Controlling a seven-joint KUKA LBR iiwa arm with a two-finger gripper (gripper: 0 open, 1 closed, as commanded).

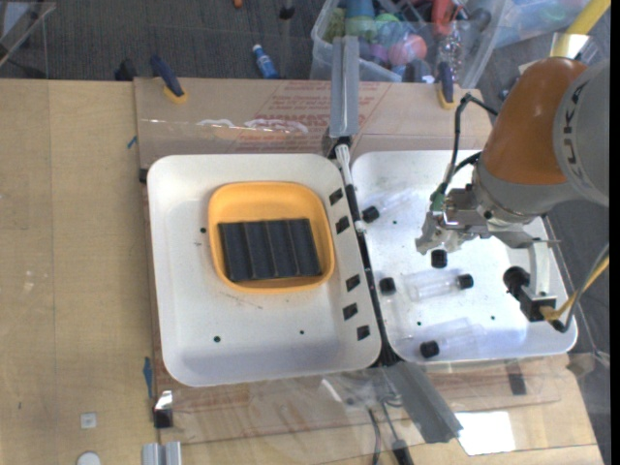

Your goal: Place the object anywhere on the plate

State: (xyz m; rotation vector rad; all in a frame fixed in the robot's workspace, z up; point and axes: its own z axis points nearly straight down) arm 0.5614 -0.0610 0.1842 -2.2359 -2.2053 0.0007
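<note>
Two white bins, yellow plate bearing dark ribbed slab, end effector grip state unclear

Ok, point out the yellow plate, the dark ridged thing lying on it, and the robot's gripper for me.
yellow plate (pixel 225 209): camera view, bare upper left rim.
dark ridged object (pixel 269 249): camera view, middle of its top face.
gripper (pixel 441 243): camera view, at its fingertips, over the right bin.
</note>
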